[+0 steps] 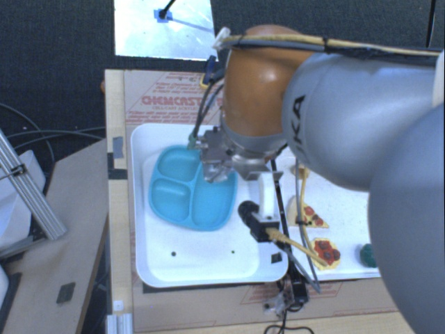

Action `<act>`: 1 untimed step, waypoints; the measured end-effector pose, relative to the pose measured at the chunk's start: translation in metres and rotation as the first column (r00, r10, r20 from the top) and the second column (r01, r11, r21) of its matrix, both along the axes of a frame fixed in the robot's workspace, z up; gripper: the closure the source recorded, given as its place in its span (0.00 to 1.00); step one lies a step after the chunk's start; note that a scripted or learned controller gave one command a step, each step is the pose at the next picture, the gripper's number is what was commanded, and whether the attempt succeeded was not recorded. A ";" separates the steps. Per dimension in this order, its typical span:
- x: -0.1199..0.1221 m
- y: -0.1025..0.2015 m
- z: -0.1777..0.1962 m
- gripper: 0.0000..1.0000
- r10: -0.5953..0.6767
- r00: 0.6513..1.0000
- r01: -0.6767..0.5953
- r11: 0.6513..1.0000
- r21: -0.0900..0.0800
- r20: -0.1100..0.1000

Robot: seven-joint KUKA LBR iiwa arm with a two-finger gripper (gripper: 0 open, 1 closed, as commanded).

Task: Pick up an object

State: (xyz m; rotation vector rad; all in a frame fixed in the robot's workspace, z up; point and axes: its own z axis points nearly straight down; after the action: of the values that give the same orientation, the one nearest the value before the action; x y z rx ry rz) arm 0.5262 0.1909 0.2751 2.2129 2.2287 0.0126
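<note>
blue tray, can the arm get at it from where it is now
Probably yes. The blue tray lies open in the left bin with nothing on top of it, and the arm's wrist hangs right over the tray's right edge.

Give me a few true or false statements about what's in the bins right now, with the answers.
1. A blue divided tray lies in the left bin. True.
2. The tray is red. False: it is blue.
3. The arm reaches over the tray's right edge. True.
4. Pizza-slice toys lie in the left bin. False: they lie in the right bin.
5. The tray stands on its edge. False: it lies flat.
</note>
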 end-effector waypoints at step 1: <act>0.016 -0.034 -0.026 1.00 -0.010 1.000 0.010 1.000 -0.006 -0.006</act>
State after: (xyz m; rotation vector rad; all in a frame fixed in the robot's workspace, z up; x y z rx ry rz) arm 0.5422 0.1572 0.2486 2.2238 2.2177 -0.0012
